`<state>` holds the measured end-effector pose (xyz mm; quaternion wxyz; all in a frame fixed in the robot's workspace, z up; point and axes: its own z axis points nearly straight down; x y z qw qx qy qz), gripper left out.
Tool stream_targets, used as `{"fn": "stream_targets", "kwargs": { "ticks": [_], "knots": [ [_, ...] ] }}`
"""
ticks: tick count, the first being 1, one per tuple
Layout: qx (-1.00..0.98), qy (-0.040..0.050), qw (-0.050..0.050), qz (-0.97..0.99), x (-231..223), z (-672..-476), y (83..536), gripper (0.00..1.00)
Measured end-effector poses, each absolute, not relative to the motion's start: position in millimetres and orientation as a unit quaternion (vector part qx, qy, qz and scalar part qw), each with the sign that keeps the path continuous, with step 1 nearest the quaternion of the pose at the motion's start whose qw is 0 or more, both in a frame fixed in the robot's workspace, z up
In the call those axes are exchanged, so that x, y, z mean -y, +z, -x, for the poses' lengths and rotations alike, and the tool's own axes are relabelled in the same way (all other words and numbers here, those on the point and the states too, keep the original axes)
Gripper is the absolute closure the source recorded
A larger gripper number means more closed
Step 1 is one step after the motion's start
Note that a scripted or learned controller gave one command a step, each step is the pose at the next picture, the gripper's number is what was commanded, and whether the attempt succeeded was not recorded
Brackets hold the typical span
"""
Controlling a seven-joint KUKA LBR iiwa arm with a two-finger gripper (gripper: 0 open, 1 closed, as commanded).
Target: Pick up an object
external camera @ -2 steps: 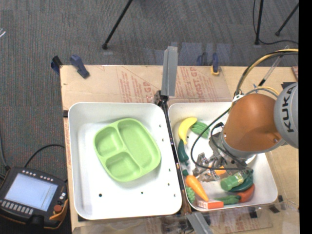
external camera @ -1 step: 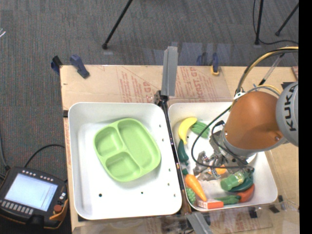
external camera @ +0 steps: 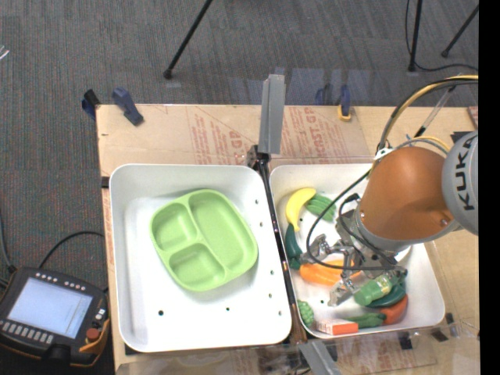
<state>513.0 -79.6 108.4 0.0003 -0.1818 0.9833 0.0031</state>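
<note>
While I'm watching from my desk, the two-finger metal gripper [external camera: 353, 276] is down in the right-hand shallow white bin [external camera: 431, 283], buried in the toy pile. Honestly can't tell how wide it's spread or whether it has hold of anything, too much clutter and cabling around it. It sits right over a long orange plastic carrot-shaped toy [external camera: 320, 273], with a green plastic bottle-shaped toy [external camera: 373, 289] just to its right, close enough that they look like they're touching.

Right below that there's an orange-red pepper-like toy with a green stem [external camera: 389, 313], and a small white and orange box [external camera: 337, 328] lying near the front wall of the bin. A yellow plastic banana [external camera: 297, 203] lies toward the back, next to a bright green leafy toy [external camera: 320, 205]. A dark green vegetable piece [external camera: 291, 244] hugs the left wall.

Above the gripper, the orange band of the arm [external camera: 402, 194] covers a good chunk of the bin.

Over in the left white bin [external camera: 129, 201] sits a light green plastic divided plate with three compartments [external camera: 203, 238], lying flat and a bit rotated.
</note>
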Motion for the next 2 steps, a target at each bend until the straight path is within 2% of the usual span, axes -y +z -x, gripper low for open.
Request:
{"fn": "stream_targets", "kwargs": {
  "ticks": [1, 2],
  "knots": [
    [-0.989, 0.0017, -0.002, 0.148, 82.6, -511.3, 85.9, 0.0],
    [-0.989, 0.0025, -0.001, 0.148, 81.3, -512.1, 95.7, 1.0]
  ]
}}
